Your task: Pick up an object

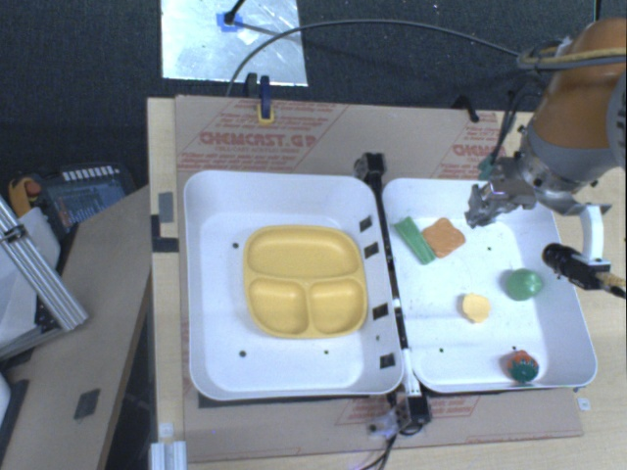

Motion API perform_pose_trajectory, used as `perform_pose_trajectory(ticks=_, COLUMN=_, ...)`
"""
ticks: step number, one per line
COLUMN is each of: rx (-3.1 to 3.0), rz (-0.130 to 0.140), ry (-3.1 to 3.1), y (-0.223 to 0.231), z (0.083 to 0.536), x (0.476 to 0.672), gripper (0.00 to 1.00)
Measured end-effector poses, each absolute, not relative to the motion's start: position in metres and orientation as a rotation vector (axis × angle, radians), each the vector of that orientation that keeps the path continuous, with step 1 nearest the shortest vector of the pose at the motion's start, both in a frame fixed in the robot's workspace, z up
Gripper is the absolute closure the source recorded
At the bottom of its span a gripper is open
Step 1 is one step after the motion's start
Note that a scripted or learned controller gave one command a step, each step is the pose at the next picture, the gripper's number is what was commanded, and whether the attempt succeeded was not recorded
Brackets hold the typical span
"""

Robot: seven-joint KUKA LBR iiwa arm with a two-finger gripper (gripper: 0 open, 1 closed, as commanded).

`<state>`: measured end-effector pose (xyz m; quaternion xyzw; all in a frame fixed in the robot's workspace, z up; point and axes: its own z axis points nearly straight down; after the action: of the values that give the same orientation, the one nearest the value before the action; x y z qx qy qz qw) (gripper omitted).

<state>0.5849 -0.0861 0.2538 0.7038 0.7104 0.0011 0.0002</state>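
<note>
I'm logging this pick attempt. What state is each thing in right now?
hand: above the right bin, holding nothing visible
green stick: lying flat, touching the orange piece
orange piece: lying flat
yellow piece: resting loose
green ball: resting loose
red-and-green object: near the front rim
yellow tray: upright, in the left bin

Right bin [568,360] holds green stick [413,240], orange slab [444,236], yellow piece [476,307], green ball [524,284], red-green toy [522,365]

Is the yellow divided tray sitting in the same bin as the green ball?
No, the yellow divided tray lies in the left bin, while the green ball is in the right bin.
</note>
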Motion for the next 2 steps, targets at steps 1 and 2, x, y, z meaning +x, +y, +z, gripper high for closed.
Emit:
perform_pose_trajectory(ticks=1, rx=2.209, rz=0.006, ry=2.232, y=-0.032, z=0.249, x=0.611, gripper=1.00)
perform_pose_trajectory(ticks=2, rx=2.210, rz=0.007, ry=2.231, y=0.018, z=0.252, x=0.630, gripper=1.00)
